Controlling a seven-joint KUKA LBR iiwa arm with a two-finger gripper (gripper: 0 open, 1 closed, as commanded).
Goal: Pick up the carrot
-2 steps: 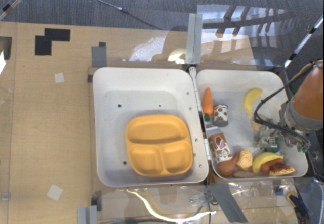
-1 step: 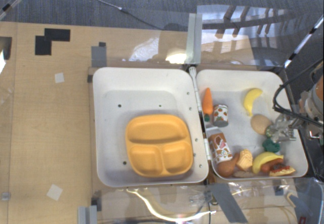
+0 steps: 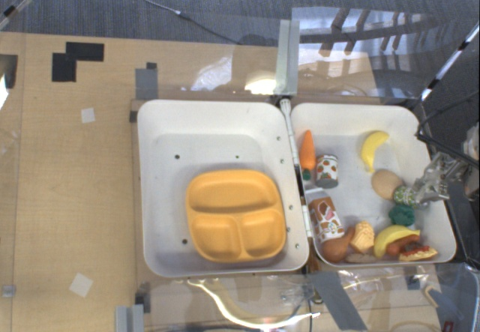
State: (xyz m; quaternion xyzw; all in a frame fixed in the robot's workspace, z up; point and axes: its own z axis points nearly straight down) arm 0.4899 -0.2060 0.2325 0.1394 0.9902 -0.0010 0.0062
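Observation:
The carrot (image 3: 307, 152) is orange with a green tip and lies upright against the left wall of the right bin (image 3: 352, 115), near the divider. My gripper (image 3: 433, 183) hovers at the right rim of that bin, well to the right of the carrot and a little lower in the view. It stands close to a tan egg-shaped item (image 3: 385, 184) and a small pale green piece (image 3: 405, 195). Nothing is visibly held.
The right bin also holds a small can (image 3: 326, 171), a second can (image 3: 324, 218), two bananas (image 3: 373, 147) (image 3: 394, 237), a green vegetable (image 3: 403, 215), bread (image 3: 363, 234) and a pizza slice (image 3: 412, 252). A yellow divided plate (image 3: 236, 214) lies in the left bin (image 3: 172, 136).

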